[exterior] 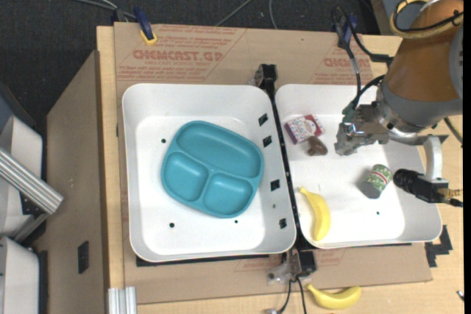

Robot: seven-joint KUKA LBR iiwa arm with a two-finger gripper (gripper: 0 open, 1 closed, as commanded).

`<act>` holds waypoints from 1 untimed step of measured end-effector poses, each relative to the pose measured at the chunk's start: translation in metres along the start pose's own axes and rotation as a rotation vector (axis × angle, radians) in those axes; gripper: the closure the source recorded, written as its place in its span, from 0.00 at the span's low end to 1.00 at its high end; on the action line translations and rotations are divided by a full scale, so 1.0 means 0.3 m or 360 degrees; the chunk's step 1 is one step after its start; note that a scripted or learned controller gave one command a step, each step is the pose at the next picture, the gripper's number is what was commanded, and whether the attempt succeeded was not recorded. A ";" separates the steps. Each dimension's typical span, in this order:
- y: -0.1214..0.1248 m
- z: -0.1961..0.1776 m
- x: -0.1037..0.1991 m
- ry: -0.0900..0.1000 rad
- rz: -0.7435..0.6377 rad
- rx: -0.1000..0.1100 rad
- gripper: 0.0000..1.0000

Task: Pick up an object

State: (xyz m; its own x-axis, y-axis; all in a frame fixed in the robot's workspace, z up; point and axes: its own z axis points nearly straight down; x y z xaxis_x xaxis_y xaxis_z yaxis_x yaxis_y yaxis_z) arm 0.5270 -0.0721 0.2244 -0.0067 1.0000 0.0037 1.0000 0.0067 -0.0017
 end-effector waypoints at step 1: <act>-0.036 0.014 0.158 -0.0002 0.0004 0.0003 1.00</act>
State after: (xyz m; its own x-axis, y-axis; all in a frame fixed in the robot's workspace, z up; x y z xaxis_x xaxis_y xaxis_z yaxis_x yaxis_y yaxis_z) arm 0.5159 -0.0247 0.2204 -0.0042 1.0000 0.0024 1.0000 0.0042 -0.0033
